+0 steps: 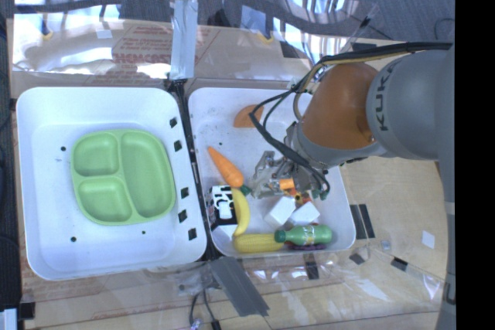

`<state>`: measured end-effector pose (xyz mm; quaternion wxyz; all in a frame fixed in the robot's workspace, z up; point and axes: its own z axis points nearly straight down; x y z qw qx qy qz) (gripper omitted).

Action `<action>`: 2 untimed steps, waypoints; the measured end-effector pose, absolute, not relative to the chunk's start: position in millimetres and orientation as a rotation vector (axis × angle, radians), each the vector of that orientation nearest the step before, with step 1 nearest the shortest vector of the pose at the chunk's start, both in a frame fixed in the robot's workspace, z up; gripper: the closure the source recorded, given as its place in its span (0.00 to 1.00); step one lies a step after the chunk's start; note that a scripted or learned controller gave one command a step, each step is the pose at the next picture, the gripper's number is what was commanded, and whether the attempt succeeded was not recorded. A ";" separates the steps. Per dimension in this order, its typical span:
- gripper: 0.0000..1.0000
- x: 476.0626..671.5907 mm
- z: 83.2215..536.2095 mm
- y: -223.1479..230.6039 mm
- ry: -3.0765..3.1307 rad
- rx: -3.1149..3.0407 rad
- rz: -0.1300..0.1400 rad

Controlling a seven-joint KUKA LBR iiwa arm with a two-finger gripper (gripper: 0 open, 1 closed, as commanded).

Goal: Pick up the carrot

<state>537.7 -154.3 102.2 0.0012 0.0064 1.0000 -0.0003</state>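
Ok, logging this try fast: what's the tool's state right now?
Tool: cannot be told; it sits low in the right bin, right of the carrot.

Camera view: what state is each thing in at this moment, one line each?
Orange tapered carrot: lying free in the right white bin, ungrasped.
End effector: low in that bin, right of the carrot; grip unclear.
Yellow curved banana: lying flat.
Green plastic bottle: on its side.
Green three-compartment plate: flat in the left white bin.
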 end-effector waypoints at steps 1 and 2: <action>1.00 552.1 150.1 -110.2 3.048 0.750 0.002; 1.00 477.8 192.5 -52.2 2.988 0.974 0.002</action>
